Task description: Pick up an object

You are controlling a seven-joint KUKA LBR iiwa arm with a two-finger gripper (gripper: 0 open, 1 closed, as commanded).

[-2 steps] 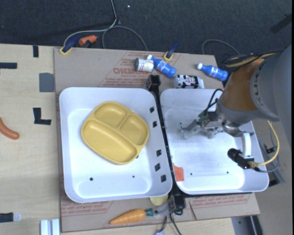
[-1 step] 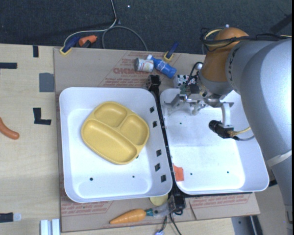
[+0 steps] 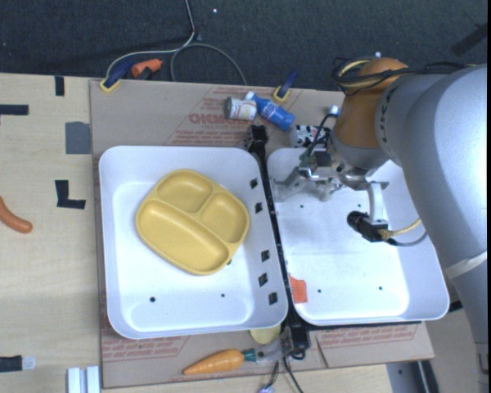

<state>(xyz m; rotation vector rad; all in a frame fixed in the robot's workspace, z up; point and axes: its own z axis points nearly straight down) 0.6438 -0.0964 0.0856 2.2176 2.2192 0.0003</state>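
A glossy yellow plastic plate [image 3: 193,219], rounded and moulded into three shallow compartments, lies flat near the middle of the left bin [image 3: 119,293], whose smooth white floor shows small dark holes. The gripper [image 3: 311,177], dull metal beneath the grey arm [image 3: 442,146] with its orange band, sits low over the far left corner of the right bin [image 3: 425,301], well apart from the plate; I cannot tell how its jaws stand. On the wooden bench [image 3: 33,285] lie a sausage [image 3: 10,214] and a tapering carrot [image 3: 214,362].
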